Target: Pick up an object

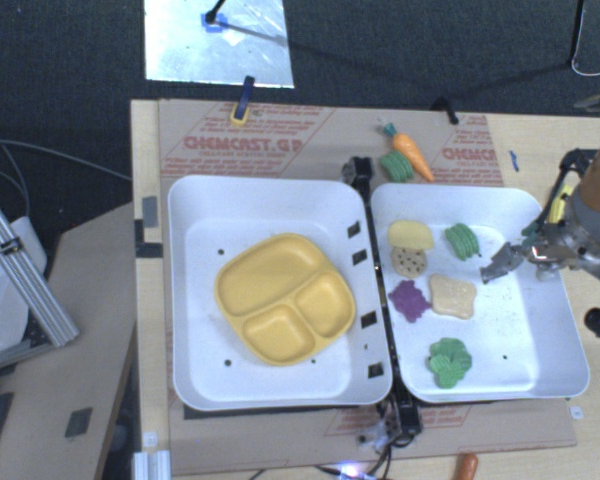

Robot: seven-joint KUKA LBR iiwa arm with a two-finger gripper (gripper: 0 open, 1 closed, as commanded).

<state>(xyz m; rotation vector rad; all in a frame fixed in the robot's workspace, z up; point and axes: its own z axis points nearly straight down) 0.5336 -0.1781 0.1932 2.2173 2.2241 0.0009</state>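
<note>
My gripper [522, 265] hovers over the right side of the right bin [560, 368], open, with nothing between its fingers. One grey fingertip [498, 265] points toward the bin's middle. Just left of it lie a beige toast slice [452, 297] and a green ribbed piece [462, 239]. Further left are a yellow piece [410, 234], a brown cookie [409, 261] and a purple piece [409, 300]. A green broccoli [449, 361] lies near the bin's front.
The left bin [195, 228] bears a yellow divided plate [283, 296]. Behind the bins, on the cardboard, lie an orange carrot [412, 153] and a green piece [395, 167]. A black divider [372, 268] runs between the bins.
</note>
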